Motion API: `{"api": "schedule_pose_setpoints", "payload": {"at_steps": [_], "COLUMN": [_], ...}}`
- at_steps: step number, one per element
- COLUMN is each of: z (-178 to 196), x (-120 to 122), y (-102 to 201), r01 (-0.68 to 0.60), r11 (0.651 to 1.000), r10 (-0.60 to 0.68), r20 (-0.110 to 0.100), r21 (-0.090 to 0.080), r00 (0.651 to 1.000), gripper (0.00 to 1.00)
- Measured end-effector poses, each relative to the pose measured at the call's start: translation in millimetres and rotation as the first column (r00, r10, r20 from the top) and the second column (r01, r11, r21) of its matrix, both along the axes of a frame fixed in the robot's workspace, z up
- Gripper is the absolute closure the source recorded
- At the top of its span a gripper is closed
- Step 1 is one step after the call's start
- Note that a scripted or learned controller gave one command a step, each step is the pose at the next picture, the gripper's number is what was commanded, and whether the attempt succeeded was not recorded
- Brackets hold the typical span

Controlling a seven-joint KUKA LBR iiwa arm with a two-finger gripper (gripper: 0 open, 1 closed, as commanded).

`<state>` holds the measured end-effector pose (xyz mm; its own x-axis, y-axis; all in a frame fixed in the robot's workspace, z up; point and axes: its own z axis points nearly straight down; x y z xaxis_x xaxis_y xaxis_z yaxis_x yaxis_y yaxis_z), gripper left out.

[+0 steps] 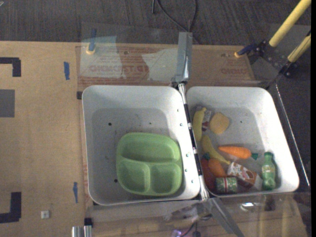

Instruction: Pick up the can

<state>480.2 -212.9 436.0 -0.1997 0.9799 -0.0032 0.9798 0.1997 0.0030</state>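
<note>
Wooden bench, right bin — can lying

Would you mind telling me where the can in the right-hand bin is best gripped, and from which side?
The can lies on its side near the front wall of the right bin, long axis roughly left to right. I would come straight down and close across its round middle. A packet crowds its far side and a green bottle stands to its right, so room there looks tight.

Green tray, orange carrot, red-and-green can.
</note>
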Motion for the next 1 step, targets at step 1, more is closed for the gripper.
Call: {"api": "schedule_pose_setpoints", "payload": {"at_steps": [1], "z": [-1.3], "x": [75.7], "y": [41.0], "r01": [-0.067], "r11": [0.998], "r10": [0.067], "r20": [0.001], "r21": [0.000], "r00": [0.998], "gripper": [1.00]}}
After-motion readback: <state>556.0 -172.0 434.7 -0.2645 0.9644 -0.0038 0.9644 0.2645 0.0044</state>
